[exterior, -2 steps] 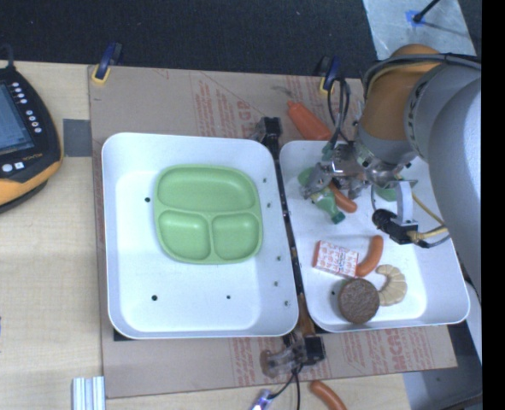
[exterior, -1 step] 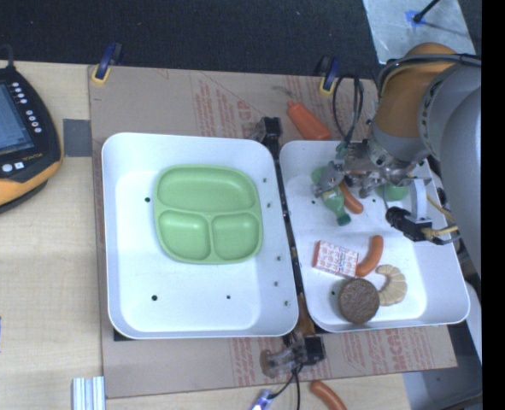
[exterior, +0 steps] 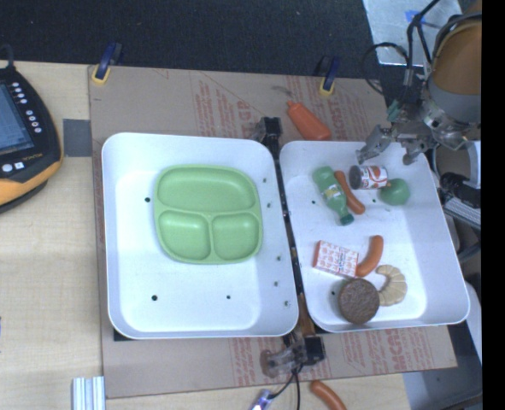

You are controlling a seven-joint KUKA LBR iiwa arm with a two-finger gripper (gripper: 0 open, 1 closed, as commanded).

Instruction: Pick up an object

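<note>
The likeliest target is the small red-and-white can (exterior: 372, 177), lying on its side near the far edge of the right bin (exterior: 444, 254), with a green ball-like fruit (exterior: 395, 192) just beside it on one side and an orange sausage (exterior: 349, 192) and a green bottle (exterior: 331, 192) close on the other. The claw (exterior: 395, 143) hovers just above and beyond the can, its two fingers spread wide and nothing between them. To do this step well, the claw should come straight down with the fingers straddling the can across its round body, not along its length, so the pads close on the narrow dimension. The tight neighbours are the worry: a finger landing on the green fruit or on the sausage would likely push the can away. Centring over the can first, then descending, seems wiser. Farther toward the near edge of that bin lie a red-patterned packet (exterior: 336, 259), another sausage (exterior: 370, 255), a brown round cookie (exterior: 357, 301) and a pale ring-shaped pastry (exterior: 392, 284), all well apart. The left bin (exterior: 132, 297) holds a green divided tray (exterior: 208, 213) on the desk (exterior: 38, 297).
</note>
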